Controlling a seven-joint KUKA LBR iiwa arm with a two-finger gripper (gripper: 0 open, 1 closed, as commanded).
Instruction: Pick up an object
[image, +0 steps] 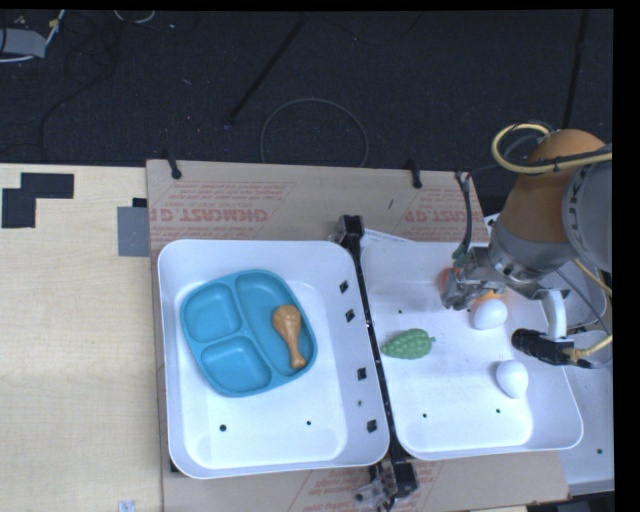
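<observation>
White eggs (489, 314) and (511, 378) lie in the right bin (450, 440) with green grapes (407, 344). The tool (462, 290) is low beside the upper egg; its grip I cannot tell.

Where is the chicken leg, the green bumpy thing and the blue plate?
chicken leg (290, 333): camera view, middle of its tan body.
green bumpy thing (407, 344): camera view, center of its knobbly top.
blue plate (211, 317): camera view, floor of its upper left compartment.
</observation>
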